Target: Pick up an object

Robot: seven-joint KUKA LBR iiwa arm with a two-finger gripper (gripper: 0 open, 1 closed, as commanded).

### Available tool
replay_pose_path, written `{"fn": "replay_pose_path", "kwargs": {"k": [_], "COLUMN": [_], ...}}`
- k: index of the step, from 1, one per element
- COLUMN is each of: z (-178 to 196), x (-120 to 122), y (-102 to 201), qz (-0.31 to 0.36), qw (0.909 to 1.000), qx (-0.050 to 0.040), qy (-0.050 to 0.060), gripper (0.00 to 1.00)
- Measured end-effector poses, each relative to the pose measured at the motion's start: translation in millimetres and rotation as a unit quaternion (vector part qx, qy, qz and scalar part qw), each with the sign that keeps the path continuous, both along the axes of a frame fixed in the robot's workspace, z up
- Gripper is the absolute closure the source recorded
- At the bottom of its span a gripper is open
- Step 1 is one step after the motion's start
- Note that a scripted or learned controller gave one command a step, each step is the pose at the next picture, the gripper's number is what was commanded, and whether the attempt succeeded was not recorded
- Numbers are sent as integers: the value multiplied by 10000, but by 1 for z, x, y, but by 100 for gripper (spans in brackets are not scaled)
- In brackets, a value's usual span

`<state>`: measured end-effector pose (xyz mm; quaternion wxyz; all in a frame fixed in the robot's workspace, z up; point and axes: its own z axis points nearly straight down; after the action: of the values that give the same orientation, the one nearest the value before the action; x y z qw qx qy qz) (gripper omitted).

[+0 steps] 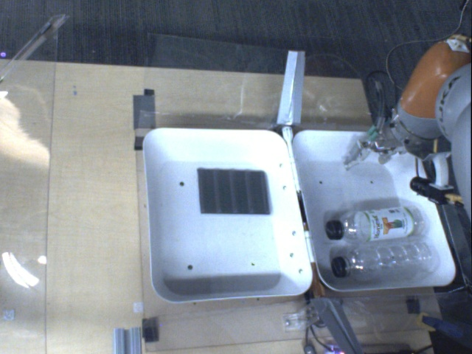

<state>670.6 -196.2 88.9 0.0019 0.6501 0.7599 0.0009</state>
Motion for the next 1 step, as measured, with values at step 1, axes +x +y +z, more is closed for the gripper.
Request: {"fn": "replay_pose_path", "kwargs": {"k": [1], "z": [-1], "x": [-86], "y": [-6], "qz": [365], "qw": [9993], "qx": [-7], "qy": [-25], "gripper": [0]}}
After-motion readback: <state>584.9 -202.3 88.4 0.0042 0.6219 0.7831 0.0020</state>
